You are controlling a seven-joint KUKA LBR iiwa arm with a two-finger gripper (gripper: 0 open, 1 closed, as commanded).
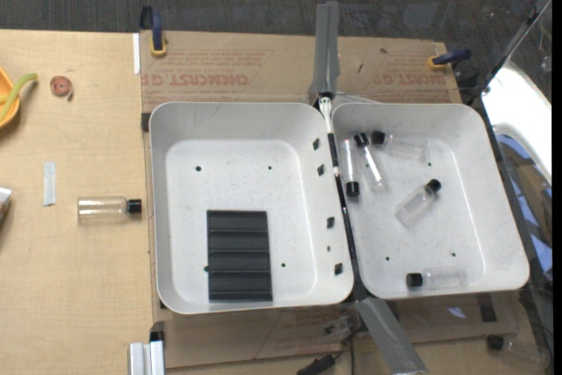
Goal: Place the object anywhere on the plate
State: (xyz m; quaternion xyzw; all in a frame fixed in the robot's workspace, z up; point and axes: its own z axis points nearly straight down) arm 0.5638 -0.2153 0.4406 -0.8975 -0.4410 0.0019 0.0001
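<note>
black ribbed plate [238, 256] at 6 o'clock in left bin [167, 189]; capped clear vials [416, 205] scattered in right bin [492, 189]. gripper state: can't tell.

Black ribbed plate [238, 256] lies flat in left bin, front-centre. Clear vials w/ black caps lie on sides in right bin: three by rear-left [363, 159], one mid [416, 201], one front [435, 279].
</note>
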